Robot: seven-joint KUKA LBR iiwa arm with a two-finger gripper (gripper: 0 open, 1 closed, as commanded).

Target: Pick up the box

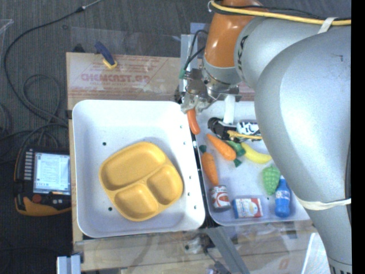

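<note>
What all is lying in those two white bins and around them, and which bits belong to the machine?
Left bin: 1, white, left half of bench.
Tray: 1, yellow, three compartments, in left bin.
Right bin: 1, white, partly under the arm.
Carrots: 3, orange, upper left of right bin; one under the tool.
Banana: 1, yellow, mid right bin.
Grapes: 1 bunch, green, right bin.
Can: 1, red and white, near edge.
Box: 1, blue and white, near edge.
Bottle: 1, blue, beside box.
Pendant: 1, orange and black, on the floor at left.
Arm: 1, grey with orange band.
Tool: 1, above the topmost carrot.
</note>
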